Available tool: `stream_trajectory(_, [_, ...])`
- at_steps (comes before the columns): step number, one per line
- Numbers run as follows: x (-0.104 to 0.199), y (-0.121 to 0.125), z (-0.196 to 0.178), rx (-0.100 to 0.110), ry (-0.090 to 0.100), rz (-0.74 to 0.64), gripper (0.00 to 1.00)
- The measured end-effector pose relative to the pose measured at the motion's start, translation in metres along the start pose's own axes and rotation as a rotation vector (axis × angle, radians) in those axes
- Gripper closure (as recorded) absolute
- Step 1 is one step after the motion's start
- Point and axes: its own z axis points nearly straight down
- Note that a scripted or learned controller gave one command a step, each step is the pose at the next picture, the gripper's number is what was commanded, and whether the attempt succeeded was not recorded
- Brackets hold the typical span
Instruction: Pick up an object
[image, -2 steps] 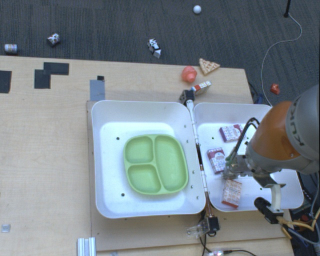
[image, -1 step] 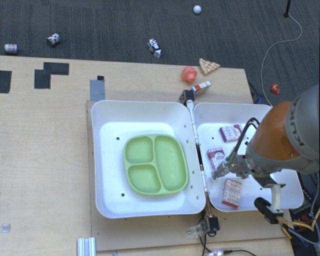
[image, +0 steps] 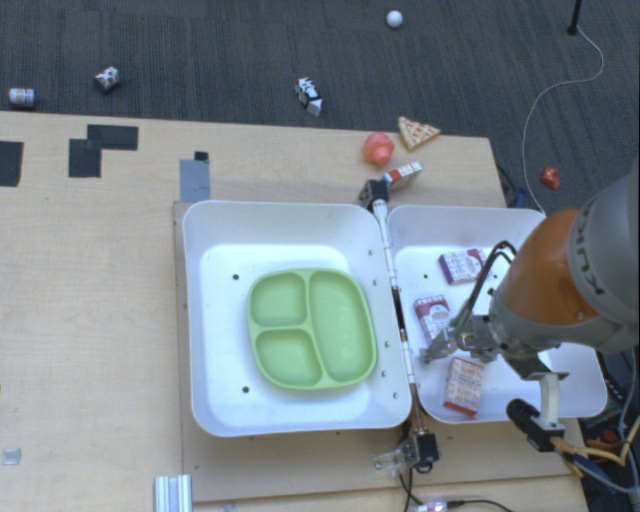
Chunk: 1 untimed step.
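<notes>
Hovering claw (image: 443, 347): right bin (image: 520, 225), beside red-and-white packets (image: 433, 316); grip state cannot tell.
Left bin (image: 195, 300): green divided tray (image: 312, 330).

A grey robot arm (image: 600, 240) with an orange band (image: 545, 270) above its wrist reaches in from the right side of the camera view. The wrist angles down and to the left. Its gripper (image: 440, 348) points left and sits low; the metal fingers are too blurred to read.
</notes>
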Motion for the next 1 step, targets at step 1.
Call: stream_trajectory(1, [0.0005, 0.0025, -0.0114, -0.007, 0.0, -0.003, 1.0])
